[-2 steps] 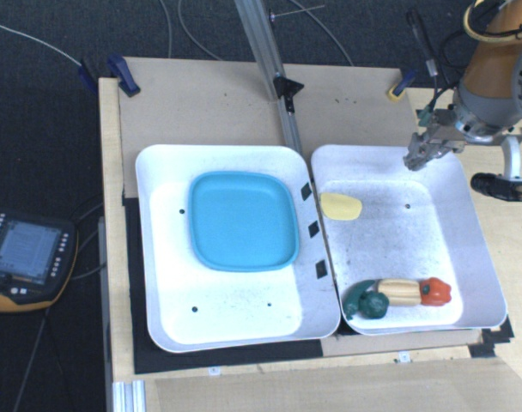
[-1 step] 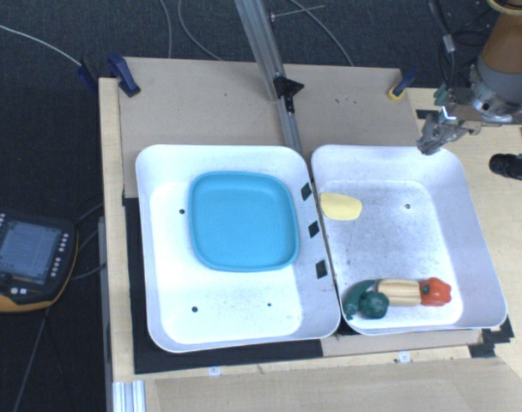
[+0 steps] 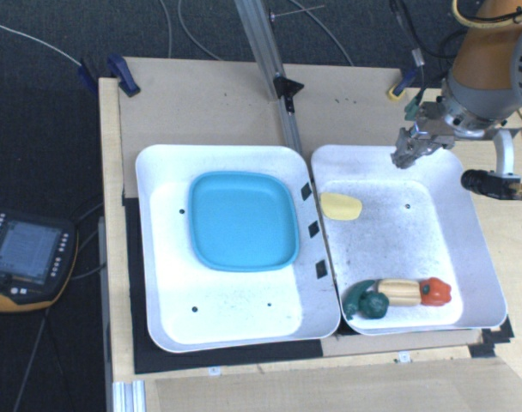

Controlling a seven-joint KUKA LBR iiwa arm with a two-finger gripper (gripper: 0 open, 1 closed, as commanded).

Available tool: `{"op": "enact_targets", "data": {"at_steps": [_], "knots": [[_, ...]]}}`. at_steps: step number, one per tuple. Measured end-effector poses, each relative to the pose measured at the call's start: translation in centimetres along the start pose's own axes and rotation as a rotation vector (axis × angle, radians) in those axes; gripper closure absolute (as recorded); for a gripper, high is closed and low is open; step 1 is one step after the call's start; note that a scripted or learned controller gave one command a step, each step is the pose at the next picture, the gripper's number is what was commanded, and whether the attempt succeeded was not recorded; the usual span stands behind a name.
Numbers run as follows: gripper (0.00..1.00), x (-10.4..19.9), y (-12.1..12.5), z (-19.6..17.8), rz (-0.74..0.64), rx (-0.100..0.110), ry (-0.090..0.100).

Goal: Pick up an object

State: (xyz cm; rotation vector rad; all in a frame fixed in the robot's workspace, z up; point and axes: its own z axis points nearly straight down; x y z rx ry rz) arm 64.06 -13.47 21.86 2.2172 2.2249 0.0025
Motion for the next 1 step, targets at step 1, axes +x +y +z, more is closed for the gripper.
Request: {"op": "enact_targets", "data": {"at_steps": [1], "knots": [[1.0,3.9,-1.64,-0.3,0.001,0.0,0.0]]}}
